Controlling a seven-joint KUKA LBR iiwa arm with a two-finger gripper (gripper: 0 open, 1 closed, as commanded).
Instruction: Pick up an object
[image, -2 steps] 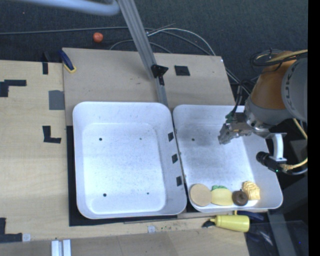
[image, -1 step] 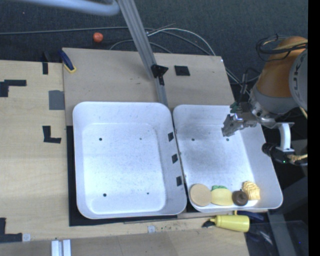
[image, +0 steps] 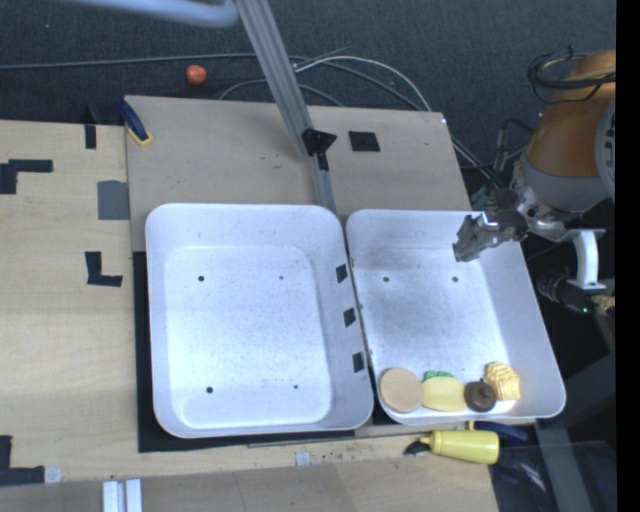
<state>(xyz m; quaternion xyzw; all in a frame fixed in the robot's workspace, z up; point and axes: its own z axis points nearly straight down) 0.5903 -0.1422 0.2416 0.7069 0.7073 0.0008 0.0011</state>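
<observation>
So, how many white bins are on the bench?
2: the left bin and the right bin, side by side; small objects lie along the right bin's near edge.

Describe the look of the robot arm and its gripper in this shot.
The arm is bulky and rounded, with an orange band above a grey wrist section. Black cables loop over its top, and a white fitting hangs at its side. The gripper is small, dark grey and angular, with metal parts where it joins the wrist.

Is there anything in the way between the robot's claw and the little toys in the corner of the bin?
Nothing visible. The gripper hangs over the right bin's far edge; the toys sit along its near edge, with bare white floor between them.
</observation>
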